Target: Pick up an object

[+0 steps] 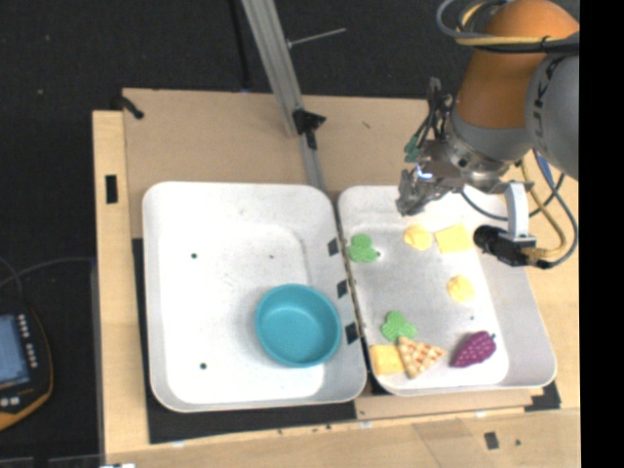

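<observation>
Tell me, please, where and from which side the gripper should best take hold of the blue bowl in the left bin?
Probably the bowl's rim, from straight above: it sits upright and open, so one finger can go inside and one outside. Its left edge has bare bin floor around it.

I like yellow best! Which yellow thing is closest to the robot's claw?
The rounded yellow piece, just below the gripper. The yellow square sits further right; the others lie lower.

Tan surface [214,144] under me, seen at a slant. Two shallow white bins rest on it side by side, edges touching: left bin [195,222], right bin [517,330]. A grey pole [278,61] stands behind them.
</observation>
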`<state>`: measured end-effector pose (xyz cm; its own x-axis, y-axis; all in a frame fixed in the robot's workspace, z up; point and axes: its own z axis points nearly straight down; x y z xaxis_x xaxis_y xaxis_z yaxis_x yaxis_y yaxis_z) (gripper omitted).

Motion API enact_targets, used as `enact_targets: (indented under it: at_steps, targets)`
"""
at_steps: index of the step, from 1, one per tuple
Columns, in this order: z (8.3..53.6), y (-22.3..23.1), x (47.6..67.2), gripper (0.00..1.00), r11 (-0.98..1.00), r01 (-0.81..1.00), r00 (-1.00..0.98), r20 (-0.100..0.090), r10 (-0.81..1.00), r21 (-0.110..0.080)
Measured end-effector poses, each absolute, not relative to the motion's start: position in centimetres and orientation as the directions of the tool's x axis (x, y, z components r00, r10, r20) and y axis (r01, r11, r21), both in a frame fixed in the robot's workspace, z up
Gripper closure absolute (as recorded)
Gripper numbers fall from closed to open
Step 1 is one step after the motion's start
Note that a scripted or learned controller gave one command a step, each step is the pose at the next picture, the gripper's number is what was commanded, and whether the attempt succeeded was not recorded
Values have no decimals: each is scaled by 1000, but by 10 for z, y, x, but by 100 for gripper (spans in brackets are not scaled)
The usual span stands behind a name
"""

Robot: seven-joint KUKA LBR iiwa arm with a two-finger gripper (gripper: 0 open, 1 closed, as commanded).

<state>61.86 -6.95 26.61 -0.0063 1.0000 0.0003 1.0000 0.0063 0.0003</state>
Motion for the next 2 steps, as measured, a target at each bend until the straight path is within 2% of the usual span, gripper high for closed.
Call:
enact_targets:
  at_steps: [1,2]
  targets:
    - [269,-21,624,100,6,1000,-6,0,1000,2]
    - [262,41,622,100,7,1000,-7,1,1000,0]
